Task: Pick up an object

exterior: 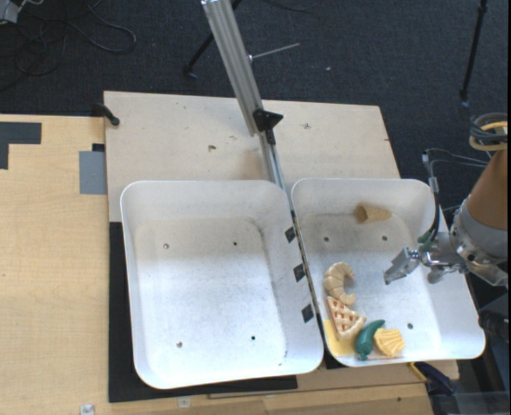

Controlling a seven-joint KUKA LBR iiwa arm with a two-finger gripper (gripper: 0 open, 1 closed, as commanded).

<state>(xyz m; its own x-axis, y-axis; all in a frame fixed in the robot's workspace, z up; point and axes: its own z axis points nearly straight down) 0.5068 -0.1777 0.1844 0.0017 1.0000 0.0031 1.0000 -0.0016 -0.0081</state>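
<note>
The right bin (450, 335) holds several small objects. A tan chunk (372, 213) lies near its back wall. A pale croissant-shaped piece (340, 279) sits by the left wall, with a red-and-tan lattice pie slice (346, 318) just in front of it. A green piece (367, 336) and a yellow ridged piece (390, 342) lie at the front edge. My gripper (400, 266) hangs over the middle of the right bin, to the right of the croissant piece and apart from every object.
The left bin (203, 284) stands beside the right one, with a divider carrying black clips (297, 271) between them. A slanted aluminium rail (238, 67) rises behind the bins. The arm's wrist (480, 232) comes in over the right rim.
</note>
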